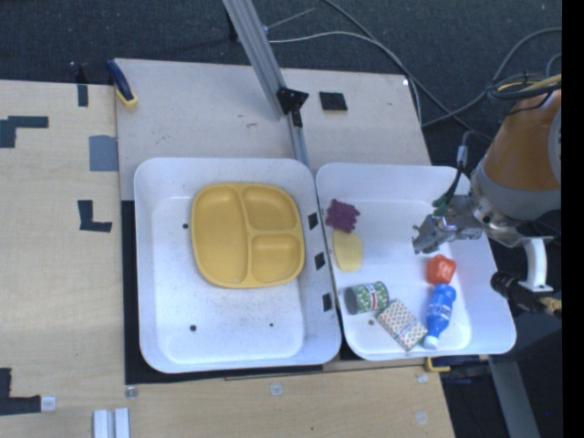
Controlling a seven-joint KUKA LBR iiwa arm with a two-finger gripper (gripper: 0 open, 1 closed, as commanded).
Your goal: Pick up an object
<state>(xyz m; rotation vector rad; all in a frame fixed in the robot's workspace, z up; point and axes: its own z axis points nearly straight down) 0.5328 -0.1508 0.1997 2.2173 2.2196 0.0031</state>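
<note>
The right bin (383, 185) holds a purple grape bunch (342, 213), a pale yellow piece (348, 251), a green can (367, 297) on its side, a patterned small box (401, 324), a blue bottle (439, 312) and an orange-red object (441, 268). My gripper (429, 236) hangs over the right half of this bin, just above and left of the orange-red object. Nothing shows between its tips.
The left bin (164, 272) carries a yellow divided plate (247, 234). A slanted metal bar (260, 48) runs down to the gap between the bins. Cables lie on the dark floor at the top and right.
</note>
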